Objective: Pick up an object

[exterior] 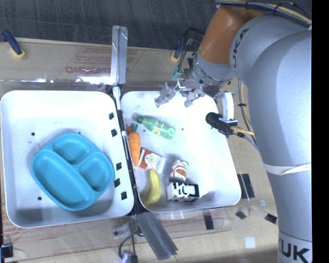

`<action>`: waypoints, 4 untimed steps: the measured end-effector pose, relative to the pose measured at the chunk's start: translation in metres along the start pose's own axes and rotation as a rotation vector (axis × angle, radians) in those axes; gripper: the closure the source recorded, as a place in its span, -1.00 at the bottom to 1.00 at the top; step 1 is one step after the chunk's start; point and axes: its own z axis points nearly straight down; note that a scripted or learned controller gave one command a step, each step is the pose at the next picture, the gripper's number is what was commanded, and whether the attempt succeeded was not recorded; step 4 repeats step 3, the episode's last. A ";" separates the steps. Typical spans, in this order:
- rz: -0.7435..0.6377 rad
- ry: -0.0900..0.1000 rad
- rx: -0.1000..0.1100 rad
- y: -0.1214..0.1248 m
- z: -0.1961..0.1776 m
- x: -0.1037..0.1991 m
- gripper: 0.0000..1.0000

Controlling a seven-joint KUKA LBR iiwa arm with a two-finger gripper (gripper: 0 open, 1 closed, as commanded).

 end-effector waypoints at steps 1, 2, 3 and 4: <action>0.107 0.000 0.000 -0.016 0.106 0.031 -1.00; 0.103 0.000 0.003 -0.016 0.097 0.031 1.00; 0.206 0.000 -0.002 0.000 -0.040 0.087 1.00; 0.206 0.000 -0.002 0.000 -0.040 0.087 1.00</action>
